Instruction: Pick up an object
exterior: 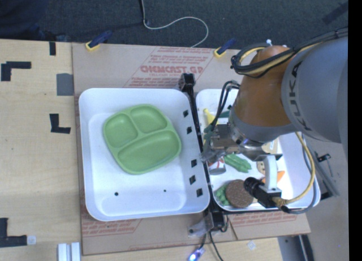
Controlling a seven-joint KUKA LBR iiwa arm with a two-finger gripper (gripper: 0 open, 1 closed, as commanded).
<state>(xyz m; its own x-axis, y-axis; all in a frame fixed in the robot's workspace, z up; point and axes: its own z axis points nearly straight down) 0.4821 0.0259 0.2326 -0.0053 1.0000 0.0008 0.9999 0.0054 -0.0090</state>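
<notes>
My gripper (218,151) reaches down into the right bin (294,195) near its left wall, under the grey arm and orange band. Beside it lie a green leafy piece (238,163), a red-and-white bit (218,166) and a yellow piece (210,115) further back. A brown round patty on green (239,193) sits at the bin's front. An orange-and-white item (272,173) lies to the right. The arm hides much of this bin.
The left bin (96,197) holds a green divided plate (142,137) in its upper middle. A black divider with clips (194,141) runs between the bins. Cardboard underlies both bins, and a white cable (169,25) curls behind them.
</notes>
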